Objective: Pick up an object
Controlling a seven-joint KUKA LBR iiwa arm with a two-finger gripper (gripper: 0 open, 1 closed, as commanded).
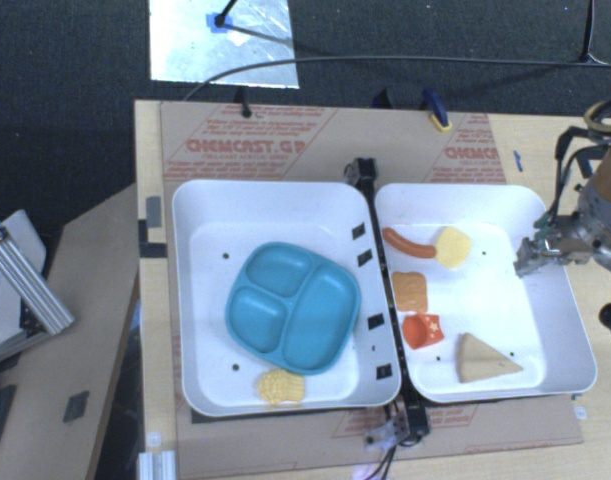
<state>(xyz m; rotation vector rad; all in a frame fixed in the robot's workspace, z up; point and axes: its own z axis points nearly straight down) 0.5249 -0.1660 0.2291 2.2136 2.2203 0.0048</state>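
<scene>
The right bin point(545, 363) holds several toy foods. A red-orange sausage point(409, 243) lies at the back left, touching a yellow round piece point(452, 246). Below them sit an orange chunk point(410, 291) and a red piece point(422, 330). A tan wedge point(485, 359) rests near the front right. My gripper point(535, 255) hangs over the bin's right side, apart from all the foods, with the yellow piece nearest on its left. Nothing shows in its grasp.
The left bin point(200, 268) carries a blue divided plate point(293, 306) and a yellow corn piece point(281, 386) at its front. A black hinge strip point(377, 268) runs between the bins. The grey arm point(605, 208) enters from the right.
</scene>
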